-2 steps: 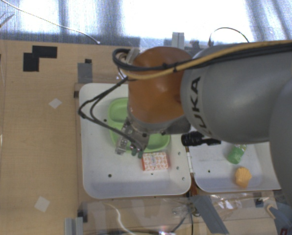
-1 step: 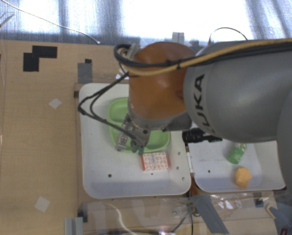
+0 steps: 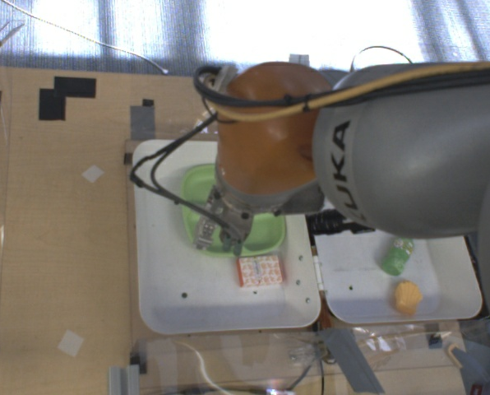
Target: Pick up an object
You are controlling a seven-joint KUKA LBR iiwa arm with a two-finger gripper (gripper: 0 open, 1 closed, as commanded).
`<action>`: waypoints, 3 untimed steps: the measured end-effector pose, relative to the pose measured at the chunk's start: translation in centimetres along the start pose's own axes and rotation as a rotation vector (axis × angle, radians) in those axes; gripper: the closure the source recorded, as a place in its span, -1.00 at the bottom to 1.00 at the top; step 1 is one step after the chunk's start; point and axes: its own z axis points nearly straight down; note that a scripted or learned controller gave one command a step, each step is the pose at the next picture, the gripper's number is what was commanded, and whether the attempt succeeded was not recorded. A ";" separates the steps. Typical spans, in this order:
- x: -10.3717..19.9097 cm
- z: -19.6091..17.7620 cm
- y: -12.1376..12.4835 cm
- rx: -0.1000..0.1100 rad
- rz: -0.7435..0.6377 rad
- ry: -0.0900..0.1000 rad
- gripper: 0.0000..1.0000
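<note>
my pincer (image 3: 222, 235): low over the left bin (image 3: 159, 303), tip at the near-left edge of the green dish (image 3: 265, 233). Orange wrist band directly above it blocks most of the view.

pincer state: can't tell how far open it is; the tip is a small grey blur against the dish. Nothing visibly between the tips, so I claim no hold on anything.

green dish: right under and just right of my pincer, in the middle of the left bin. My wrist covers its far half. Pincer looks to be touching or almost touching its rim, hard to say which.

red-and-white box (image 3: 260, 271): just below-right of my pincer, lying flat on the bin floor, right beside the dish's near edge. Apart from my tips.

right bin (image 3: 467, 307): well to my right, past the divide between the bins, partly under my grey arm.

green bottle (image 3: 397, 256): in the right bin, well away from my pincer, leaning or lying.

yellow lump (image 3: 407, 296): right bin too, just below the bottle, near the front wall. Shape too soft to name.

cables (image 3: 159, 159): black loop hanging off my wrist to the left of the pincer, over the left bin's far-left corner.
</note>
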 end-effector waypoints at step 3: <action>-1.4 4.6 -1.3 -0.001 -1.504 0.015 1.00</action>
